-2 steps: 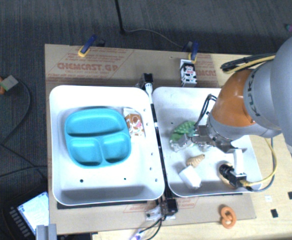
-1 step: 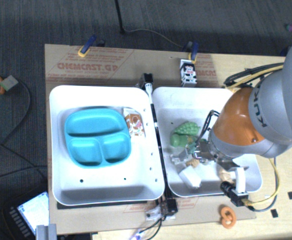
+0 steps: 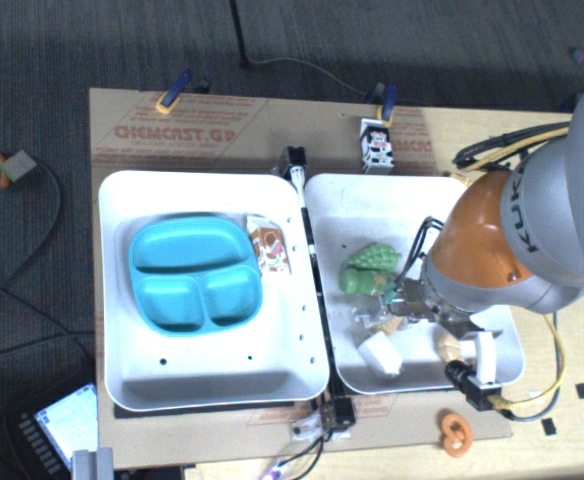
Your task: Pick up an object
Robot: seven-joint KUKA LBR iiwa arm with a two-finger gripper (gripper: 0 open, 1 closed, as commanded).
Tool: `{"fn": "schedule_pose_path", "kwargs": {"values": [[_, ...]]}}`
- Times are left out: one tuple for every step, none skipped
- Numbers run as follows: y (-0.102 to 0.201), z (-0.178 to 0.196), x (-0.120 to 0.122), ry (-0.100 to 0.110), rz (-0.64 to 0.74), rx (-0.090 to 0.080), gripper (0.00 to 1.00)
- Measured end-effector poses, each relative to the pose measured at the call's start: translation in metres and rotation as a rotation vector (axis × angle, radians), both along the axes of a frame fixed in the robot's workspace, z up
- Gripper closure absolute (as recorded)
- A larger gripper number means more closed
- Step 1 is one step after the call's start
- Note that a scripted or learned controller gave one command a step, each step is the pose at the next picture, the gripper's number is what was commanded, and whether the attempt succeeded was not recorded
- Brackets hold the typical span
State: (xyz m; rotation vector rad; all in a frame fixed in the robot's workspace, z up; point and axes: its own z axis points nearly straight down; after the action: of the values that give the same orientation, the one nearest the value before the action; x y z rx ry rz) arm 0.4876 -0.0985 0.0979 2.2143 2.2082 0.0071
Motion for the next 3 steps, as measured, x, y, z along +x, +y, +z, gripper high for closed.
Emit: {"fn": "schedule_pose_path", "kwargs": {"values": [[0.067,0.112,0.014,0.012,0.004,0.007,1.0],[0.066,0.121,0.015,0.014,0.004,0.006,1.0],[0.066,0.13,0.015,0.013,0.005,0.005,1.0]]}}
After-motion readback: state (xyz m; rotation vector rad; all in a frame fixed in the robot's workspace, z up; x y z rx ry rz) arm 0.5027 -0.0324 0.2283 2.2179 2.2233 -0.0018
